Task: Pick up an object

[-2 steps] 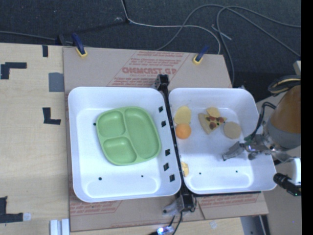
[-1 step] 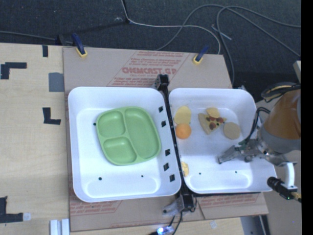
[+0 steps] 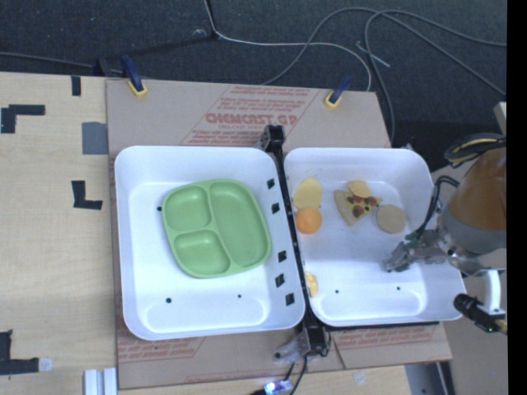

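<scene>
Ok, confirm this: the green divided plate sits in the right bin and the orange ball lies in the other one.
Wrong bin. The camera view shows the green divided plate in the left bin; the orange ball lies in the other, the right bin.

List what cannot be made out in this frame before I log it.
- Hand, camera view: small and blurred, so its grip state is unreadable.
- Small yellow piece by the right white bin's left wall: partly hidden by the divider.
- Tan topped slice: too small to identify.
</scene>
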